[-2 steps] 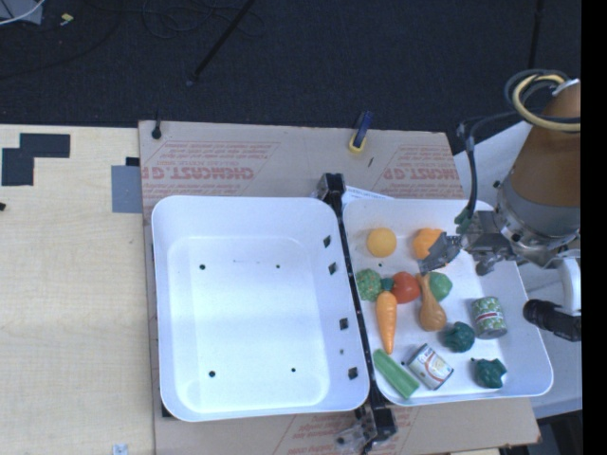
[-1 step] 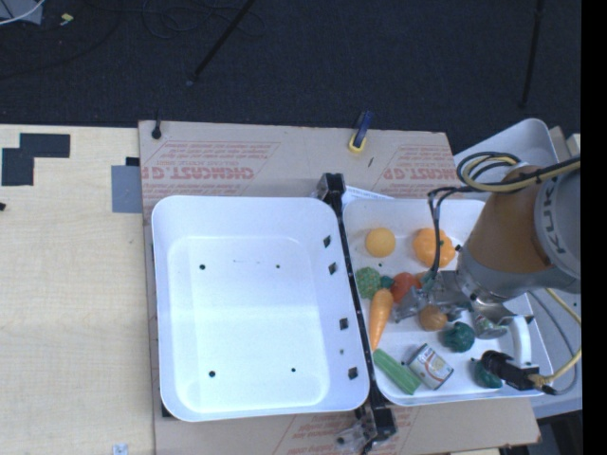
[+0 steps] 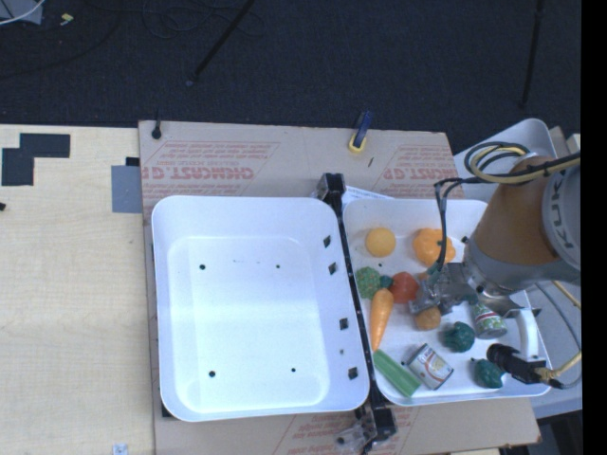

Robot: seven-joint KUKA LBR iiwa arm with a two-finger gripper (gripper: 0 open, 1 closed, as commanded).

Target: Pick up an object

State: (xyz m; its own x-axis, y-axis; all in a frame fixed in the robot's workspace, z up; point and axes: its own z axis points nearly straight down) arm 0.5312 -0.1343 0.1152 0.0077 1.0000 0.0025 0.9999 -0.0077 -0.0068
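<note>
Hovering low in the right bin, the pincer sits among the toy food beside a red tomato, its opening seemingly hidden, so I cannot tell.

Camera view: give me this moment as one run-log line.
arm: reaching into right bin | gripper: low among the toy food, beside tomato | grasp: none visible | carrot: lying in bin | left bin: untouched

Two white bins side by side on cardboard sheet; blue-yellow clamp (far edge).
</note>
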